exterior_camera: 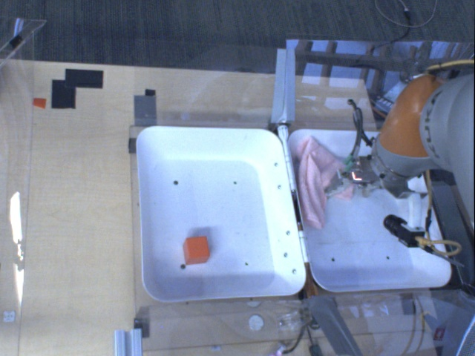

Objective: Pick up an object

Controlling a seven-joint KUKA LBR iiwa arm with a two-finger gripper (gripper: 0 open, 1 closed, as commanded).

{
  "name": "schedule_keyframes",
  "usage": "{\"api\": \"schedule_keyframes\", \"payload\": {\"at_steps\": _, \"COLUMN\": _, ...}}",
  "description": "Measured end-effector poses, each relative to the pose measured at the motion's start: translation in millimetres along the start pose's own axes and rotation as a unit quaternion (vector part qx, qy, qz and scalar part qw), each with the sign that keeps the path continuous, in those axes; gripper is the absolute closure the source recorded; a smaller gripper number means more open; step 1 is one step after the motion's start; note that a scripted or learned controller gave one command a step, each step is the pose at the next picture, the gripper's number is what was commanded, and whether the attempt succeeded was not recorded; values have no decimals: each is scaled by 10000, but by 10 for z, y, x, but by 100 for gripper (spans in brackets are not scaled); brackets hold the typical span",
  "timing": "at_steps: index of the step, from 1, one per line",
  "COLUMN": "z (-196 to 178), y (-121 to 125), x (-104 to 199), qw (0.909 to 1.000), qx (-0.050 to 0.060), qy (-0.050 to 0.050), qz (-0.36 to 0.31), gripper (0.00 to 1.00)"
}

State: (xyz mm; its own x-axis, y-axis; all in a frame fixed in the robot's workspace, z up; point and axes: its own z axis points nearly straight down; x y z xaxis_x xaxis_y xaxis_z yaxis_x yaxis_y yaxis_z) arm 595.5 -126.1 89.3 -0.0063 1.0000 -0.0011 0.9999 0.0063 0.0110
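Jaws: we cannot tell their state; the gripper [347, 182] sits low in the right bin [386, 273], at the pink cloth's [313, 180] edge. The cloth lies bunched along that bin's left wall. Soft, light, floppy; we'd pinch a raised fold.

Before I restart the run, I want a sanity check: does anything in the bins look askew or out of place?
The pink cloth lies crumpled against the right bin's left wall, its edge riding up on the rim. The gripper is right beside it. The orange block sits flat in the left bin; nothing odd there.
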Motion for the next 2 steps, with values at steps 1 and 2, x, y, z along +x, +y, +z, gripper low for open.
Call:
{"api": "schedule_keyframes", "payload": {"at_steps": 1, "z": 9, "y": 355, "x": 340, "qw": 9946, "qx": -3, "qy": -1, "qz": -1041, "gripper": 0}}
{"api": "schedule_keyframes", "payload": {"at_steps": 2, "z": -136, "y": 389, "x": 349, "qw": 9942, "qx": -56, "qy": -17, "qz": -1072, "gripper": 100}}
